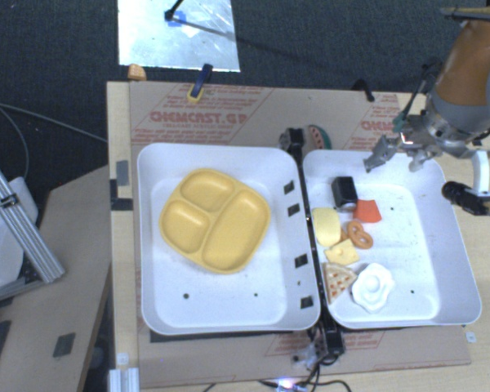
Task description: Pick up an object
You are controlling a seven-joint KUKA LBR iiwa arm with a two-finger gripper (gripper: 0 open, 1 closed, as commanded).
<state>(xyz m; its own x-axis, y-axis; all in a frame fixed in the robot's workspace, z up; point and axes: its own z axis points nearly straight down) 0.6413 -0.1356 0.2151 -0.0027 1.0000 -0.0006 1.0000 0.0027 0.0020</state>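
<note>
Two white bins sit side by side on the bench. The left bin (159, 300) carries one yellow divided plate (215, 219), which lies to the left of the black hinge strip (298, 219) between the bins and is probably too broad for a two-finger pinch.

Right of that strip, the right bin (449, 292) holds a cluster of small toy foods. Nearest the strip are a pale yellow chunk (327, 225), a cheese wedge (341, 253) below it, and a waffle-patterned slice (339, 282) lower still. Slightly farther right are a black block (344, 192) at the top of the cluster, an orange piece (368, 211), a pretzel (360, 235) and a white fried egg (372, 287).

The gripper (398, 158) hangs over the right bin's upper rim, up and right of the black block, with both fingers spread apart and nothing between them.

For a good pick, I judge the black block or the orange piece the best targets: they are closest to the gripper and look chunky enough to give the fingers opposing faces. The pretzel, cheese and yellow chunk touch or nearly touch, so a descent there risks nudging neighbours. Centre over one item, align the fingers across its narrower side, then descend fully before closing.
</note>
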